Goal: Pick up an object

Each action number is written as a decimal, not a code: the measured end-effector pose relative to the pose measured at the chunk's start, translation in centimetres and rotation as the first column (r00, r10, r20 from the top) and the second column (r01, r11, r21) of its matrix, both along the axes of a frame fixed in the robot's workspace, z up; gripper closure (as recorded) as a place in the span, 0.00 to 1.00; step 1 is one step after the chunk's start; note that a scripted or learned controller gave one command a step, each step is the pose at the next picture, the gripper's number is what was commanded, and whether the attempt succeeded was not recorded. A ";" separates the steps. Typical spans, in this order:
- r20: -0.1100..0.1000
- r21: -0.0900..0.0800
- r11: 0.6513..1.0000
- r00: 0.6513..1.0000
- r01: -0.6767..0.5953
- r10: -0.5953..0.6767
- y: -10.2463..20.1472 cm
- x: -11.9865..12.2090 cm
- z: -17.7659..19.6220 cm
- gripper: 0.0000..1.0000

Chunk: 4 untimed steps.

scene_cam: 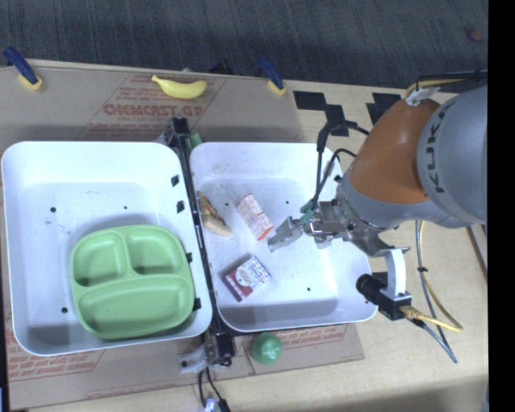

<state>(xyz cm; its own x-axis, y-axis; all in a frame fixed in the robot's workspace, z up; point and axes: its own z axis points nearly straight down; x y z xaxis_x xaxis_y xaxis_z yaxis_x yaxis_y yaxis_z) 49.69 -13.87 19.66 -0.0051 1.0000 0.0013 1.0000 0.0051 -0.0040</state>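
Note:
The right bin (pixel 240 320) holds three objects: a small pink and white packet (pixel 255 216) near its middle, a dark red carton (pixel 246 278) toward the front, and a tan banana-like piece (pixel 213 215) by the left wall. My gripper (pixel 285 233) hangs over the bin's right half, just right of the pink packet and above the carton. Its fingers point left and nothing shows between them.
A green divided plate (pixel 132 278) lies in the left bin (pixel 34 178). A yellow banana (pixel 179 85) sits on the cardboard behind the bins, and a green ball (pixel 265 348) lies in front of the right bin. Blue clamps (pixel 22 67) hold the cardboard's back edge.

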 end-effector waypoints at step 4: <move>0.005 0.000 1.000 1.000 -0.002 0.002 9.5 5.3 2.6 1.00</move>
